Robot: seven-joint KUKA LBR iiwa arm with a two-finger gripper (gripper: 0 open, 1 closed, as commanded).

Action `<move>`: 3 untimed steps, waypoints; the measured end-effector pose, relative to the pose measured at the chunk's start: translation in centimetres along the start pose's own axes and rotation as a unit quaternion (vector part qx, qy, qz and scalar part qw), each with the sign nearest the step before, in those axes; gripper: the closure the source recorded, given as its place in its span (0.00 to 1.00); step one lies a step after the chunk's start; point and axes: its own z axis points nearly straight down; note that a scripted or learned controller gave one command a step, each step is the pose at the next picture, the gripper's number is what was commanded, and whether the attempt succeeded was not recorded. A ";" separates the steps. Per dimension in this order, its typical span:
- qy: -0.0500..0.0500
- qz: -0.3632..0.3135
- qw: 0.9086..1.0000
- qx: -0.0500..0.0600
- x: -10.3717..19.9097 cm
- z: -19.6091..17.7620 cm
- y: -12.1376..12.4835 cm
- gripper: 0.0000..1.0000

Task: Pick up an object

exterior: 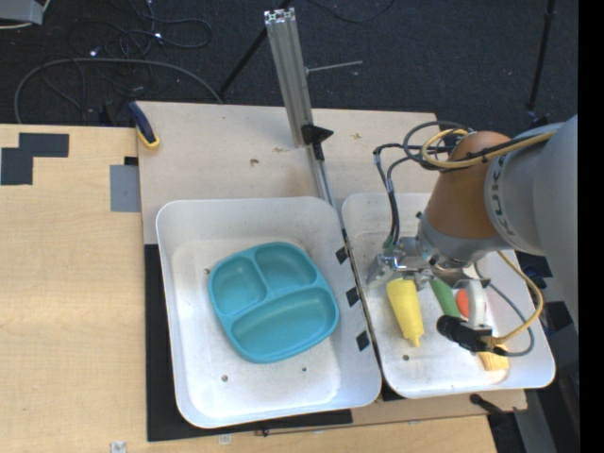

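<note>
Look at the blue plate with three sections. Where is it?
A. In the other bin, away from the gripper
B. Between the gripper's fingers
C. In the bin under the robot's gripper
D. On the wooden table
A: the blue plate lies flat in the left-hand bin, while the gripper is over the right-hand bin.

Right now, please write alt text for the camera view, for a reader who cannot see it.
A grey robot arm reaches from the right over the right white bin, its pincer close to the upper end of a yellow object that lies there beside a green object. The left white bin holds a teal divided plate.
</note>
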 end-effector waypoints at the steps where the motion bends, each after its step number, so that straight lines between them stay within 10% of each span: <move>1: 0.000 0.002 1.000 0.000 -0.1 -1.2 -0.1 1.00; 3: 0.000 -0.001 1.000 -0.004 0.1 -10.6 0.5 1.00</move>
